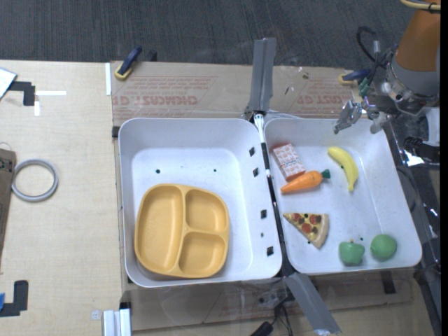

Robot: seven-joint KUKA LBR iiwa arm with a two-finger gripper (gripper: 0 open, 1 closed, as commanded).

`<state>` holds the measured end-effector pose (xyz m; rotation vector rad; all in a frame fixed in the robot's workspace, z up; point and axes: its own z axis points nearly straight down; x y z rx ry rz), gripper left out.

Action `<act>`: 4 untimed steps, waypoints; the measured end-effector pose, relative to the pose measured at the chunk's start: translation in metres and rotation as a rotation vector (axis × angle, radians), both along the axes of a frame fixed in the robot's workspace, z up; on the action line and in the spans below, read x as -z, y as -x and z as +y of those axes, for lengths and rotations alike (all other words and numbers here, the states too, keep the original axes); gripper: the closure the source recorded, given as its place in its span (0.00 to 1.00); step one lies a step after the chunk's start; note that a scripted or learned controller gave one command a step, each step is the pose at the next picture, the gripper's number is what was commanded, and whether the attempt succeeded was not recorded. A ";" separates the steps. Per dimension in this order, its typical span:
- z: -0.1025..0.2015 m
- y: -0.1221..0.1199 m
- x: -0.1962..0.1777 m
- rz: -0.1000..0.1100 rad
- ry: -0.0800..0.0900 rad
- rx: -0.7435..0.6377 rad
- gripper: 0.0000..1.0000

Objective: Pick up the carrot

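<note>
progress: honestly nothing's done yet, the carrot (304, 181) is lying in the right bin (392, 208), and the whole grab looks like it's left to do
surface (56, 236): pale wood-look board, flat and matte, with brown printed cardboard under the back of the bins
left bin (175, 142): shallow white plastic, rounded corners, smooth, a couple of dark specks on the floor
right bin: same white plastic tub, sits touching the left one along the middle seam
plate (183, 229): yellow, three compartments, rounded-square, looks like hard plastic, sits in the left bin
arm: grey with a glossy orange band, comes in at the top right corner
tool (355, 113): metal bits hanging over the back edge of the right bin, well apart from the carrot; can't tell if it's apart or together, too small
carrot: orange tapered toy with a green top, smooth, lying tilted between the snack packet (288, 161) and the pizza slice (309, 225)
banana (345, 165): yellow, curved, just right of the carrot
</note>
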<state>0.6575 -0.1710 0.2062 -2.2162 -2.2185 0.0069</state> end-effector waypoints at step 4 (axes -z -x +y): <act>-0.008 0.017 0.045 0.002 0.011 1.320 0.00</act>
